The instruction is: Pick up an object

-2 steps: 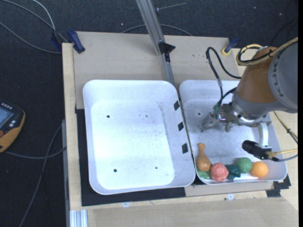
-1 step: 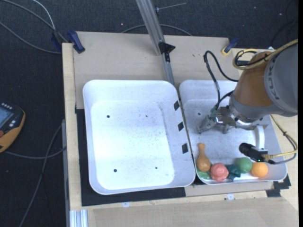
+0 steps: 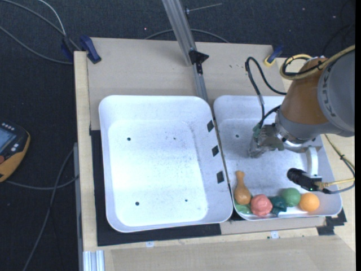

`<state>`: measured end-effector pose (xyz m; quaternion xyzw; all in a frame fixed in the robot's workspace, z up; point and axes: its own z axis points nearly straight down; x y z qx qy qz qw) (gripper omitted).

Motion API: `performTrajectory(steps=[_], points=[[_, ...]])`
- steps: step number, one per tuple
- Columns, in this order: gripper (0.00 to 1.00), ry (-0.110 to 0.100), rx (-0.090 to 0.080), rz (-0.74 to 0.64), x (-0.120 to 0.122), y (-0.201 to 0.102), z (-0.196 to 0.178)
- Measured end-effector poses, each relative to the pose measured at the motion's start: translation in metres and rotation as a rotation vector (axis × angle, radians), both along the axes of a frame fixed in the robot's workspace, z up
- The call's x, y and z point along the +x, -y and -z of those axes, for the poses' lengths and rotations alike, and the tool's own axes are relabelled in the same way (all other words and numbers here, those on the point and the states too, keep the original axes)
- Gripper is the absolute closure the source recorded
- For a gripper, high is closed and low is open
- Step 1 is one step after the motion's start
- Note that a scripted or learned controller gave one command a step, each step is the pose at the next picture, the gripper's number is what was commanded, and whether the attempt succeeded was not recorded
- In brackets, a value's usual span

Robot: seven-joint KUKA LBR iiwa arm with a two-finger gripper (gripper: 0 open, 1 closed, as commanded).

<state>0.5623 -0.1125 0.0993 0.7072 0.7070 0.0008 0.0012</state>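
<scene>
The pincer (image 3: 260, 148) hangs low over the right bin (image 3: 237, 114), near its middle; whether it is spread or pressed together cannot be told. Along the bin's near wall lie an orange gourd-shaped toy (image 3: 242, 191), neck pointing away from that wall, a pink ball (image 3: 261, 205), a green ball (image 3: 291, 196) and an orange ball (image 3: 309, 202).

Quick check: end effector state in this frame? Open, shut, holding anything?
End effector: open or shut cannot be told; it is low over the right bin, apart from the toys along the near edge.
</scene>
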Motion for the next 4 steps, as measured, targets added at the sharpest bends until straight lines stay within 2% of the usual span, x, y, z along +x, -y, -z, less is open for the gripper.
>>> performTrajectory(steps=[1, 3, 4], points=[[1.0, 0.001, 0.0, -0.001, 0.004, 0.0, -0.042], [1.0, 0.003, 0.0, 0.0, 0.008, 0.009, -0.167], [1.0, -0.003, 0.002, -0.005, 0.016, -0.041, -0.15]])
